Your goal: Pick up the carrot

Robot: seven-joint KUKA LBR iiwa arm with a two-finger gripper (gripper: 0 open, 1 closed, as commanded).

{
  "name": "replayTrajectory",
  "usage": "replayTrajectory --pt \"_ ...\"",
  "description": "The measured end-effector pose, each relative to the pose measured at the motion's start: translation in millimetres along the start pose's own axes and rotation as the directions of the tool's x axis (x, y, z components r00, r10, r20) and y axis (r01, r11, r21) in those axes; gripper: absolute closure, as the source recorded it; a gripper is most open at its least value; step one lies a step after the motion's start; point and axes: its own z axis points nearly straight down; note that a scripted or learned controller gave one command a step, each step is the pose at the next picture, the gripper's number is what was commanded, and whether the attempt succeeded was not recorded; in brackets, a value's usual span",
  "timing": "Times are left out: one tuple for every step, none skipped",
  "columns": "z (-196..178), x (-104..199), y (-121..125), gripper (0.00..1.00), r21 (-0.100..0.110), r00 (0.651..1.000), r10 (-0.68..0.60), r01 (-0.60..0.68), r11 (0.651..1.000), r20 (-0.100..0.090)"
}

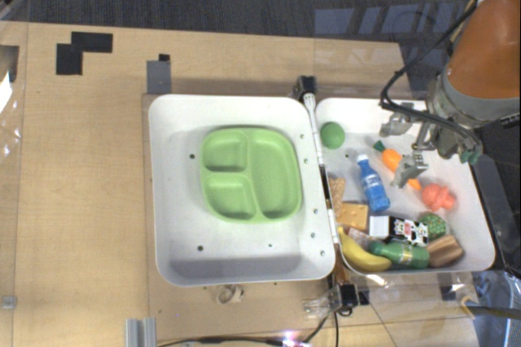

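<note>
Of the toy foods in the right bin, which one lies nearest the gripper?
The carrot, orange with a green tip, lies right beside the gripper. The green ball, blue bottle and banana lie farther off.

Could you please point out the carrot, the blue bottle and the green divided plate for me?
carrot (392, 159): camera view, its orange body.
blue bottle (374, 189): camera view, middle of its body.
green divided plate (281, 203): camera view, floor of its largest compartment.
</note>
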Motion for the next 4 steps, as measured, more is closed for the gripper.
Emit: replayTrajectory --pt "108.8 -28.3 -35.2 0.0 0.0 1.0 -0.027 0.027 1.0 -0.002" --pt "140.6 -34.0 -66.3 0.0 0.001 0.971 0.237 -0.237 0.971 0.026" --pt "123.9 -41.1 -64.7 1.0 -0.001 0.972 0.229 -0.23 0.973 0.049" --pt "26.4 -50.3 -21.6 1.0 -0.003 0.845 0.535 -0.535 0.845 0.007"
